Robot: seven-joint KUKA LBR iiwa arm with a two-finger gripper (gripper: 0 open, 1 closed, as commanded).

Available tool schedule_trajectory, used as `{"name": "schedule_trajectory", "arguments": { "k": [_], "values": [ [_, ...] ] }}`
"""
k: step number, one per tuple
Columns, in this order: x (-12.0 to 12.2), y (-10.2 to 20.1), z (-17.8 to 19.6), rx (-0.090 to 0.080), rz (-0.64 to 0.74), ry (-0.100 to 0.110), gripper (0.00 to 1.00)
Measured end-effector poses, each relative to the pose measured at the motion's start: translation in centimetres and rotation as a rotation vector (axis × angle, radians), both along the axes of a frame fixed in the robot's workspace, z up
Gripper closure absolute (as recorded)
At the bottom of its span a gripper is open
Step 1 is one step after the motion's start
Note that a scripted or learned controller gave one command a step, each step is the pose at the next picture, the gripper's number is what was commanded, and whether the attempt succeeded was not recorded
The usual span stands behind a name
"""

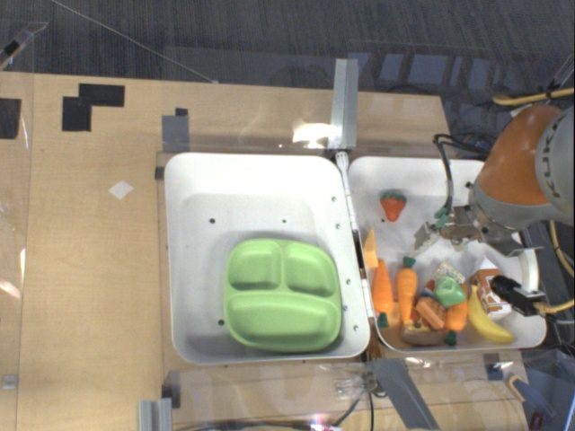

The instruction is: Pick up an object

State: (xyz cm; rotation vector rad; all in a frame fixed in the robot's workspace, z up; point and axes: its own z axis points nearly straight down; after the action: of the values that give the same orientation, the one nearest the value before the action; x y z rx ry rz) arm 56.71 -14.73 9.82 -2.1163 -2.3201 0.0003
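We see the fingers (pixel 429 234) spread apart, grasping nothing, over the bare middle of the right bin (pixel 409 180). A toy strawberry (pixel 393 205) lies toward its far edge, carrots (pixel 395 291) and a banana (pixel 486 320) along its near edge. The left bin (pixel 193 187) carries a green divided plate (pixel 283 294).

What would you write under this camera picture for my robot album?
Gripper hovers over toy food in the right bin; a green plate sits in the left bin.
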Motion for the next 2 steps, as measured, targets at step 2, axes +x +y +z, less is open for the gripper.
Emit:
{"name": "schedule_trajectory", "arguments": {
  "k": [2],
  "values": [
    [3.8,5.3,0.7,0.000,0.083,0.001,0.00]
  ]
}}
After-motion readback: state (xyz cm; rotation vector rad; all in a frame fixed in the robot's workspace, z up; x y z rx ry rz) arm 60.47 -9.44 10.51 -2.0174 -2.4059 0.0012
